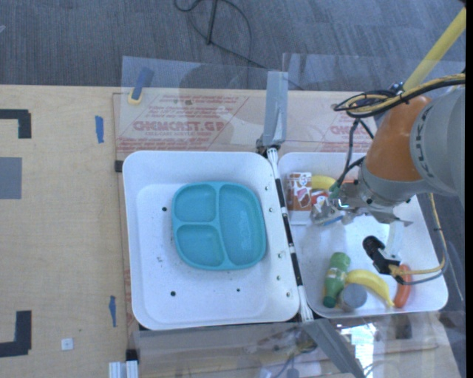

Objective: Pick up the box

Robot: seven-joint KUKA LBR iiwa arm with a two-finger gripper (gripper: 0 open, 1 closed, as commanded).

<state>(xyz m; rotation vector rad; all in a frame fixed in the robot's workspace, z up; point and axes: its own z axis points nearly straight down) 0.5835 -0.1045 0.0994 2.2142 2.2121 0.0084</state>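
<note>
A small red-and-white carton box [298, 190] stands at the right bin's [436, 295] upper-left corner, probably light and stiff, best pinched across its flat sides.

From my console this reads as a robotics lab, not a home or kitchen; the plywood bench [59, 221] carries black tape markers [21, 123] and blue tape strips [99, 128], the sort used for fixing positions; two shallow white bins [148, 295] sit side by side under a taped-down clear sheet [199, 96]; cables [214, 22] trail across grey carpet [89, 37]; the grey, orange-banded industrial arm [406, 148] with its loose wiring settles it; toy food [367, 280] lies as test props.
</note>
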